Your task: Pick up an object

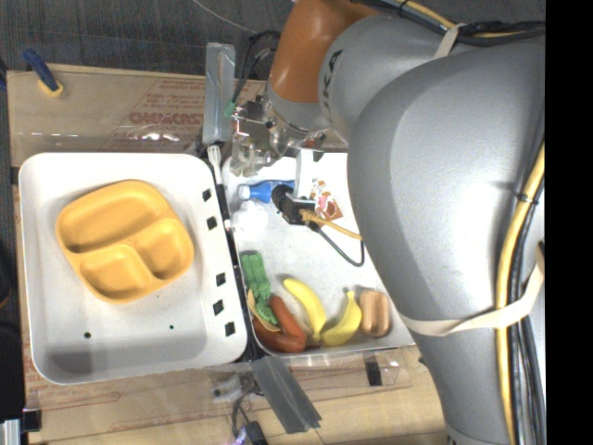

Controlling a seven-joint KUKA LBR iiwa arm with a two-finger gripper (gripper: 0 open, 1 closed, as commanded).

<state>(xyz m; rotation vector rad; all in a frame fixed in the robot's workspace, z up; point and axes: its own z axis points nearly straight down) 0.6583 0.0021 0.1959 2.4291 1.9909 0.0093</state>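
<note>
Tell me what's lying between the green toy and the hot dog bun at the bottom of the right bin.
In the camera view, between the green toy and the hot dog bun lie a red sausage and two yellow bananas, crowded together.

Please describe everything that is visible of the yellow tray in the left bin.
The yellow tray is a rounded dish that looks like smooth plastic, with three compartments: one long section at its upper left and two smaller ones below and to the right. It lies flat, open side up and turned diagonally, on the floor of the left bin. Nothing lies in its compartments, and nothing else touches it.
</note>
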